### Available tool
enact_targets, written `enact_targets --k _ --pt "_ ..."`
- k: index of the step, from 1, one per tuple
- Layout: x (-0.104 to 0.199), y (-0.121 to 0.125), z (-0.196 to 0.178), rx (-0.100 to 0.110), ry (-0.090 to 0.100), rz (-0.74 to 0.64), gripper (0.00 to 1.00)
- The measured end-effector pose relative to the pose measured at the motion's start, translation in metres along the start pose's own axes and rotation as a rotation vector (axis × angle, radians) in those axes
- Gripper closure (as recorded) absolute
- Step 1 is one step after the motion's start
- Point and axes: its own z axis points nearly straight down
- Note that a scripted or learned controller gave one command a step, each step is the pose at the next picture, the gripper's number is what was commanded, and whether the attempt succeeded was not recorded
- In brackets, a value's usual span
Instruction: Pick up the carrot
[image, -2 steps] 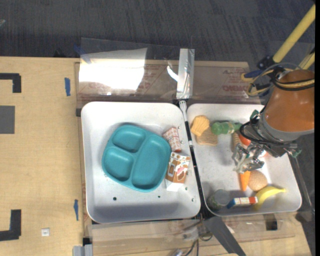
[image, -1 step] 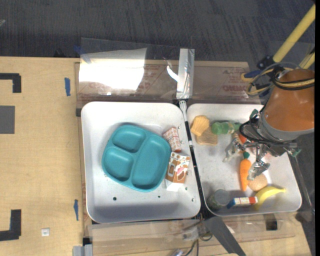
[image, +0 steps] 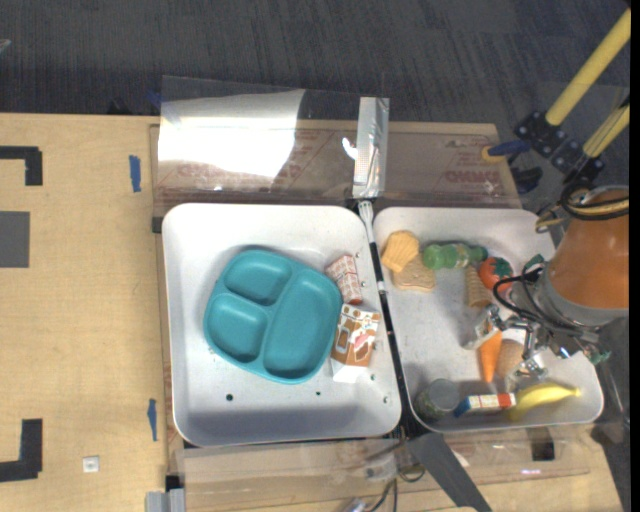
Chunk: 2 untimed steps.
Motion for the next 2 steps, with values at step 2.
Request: enact_targets --k 2 --pt "-0.057 0.009 -0.097 0.001 -0.002 0.024 1.0"
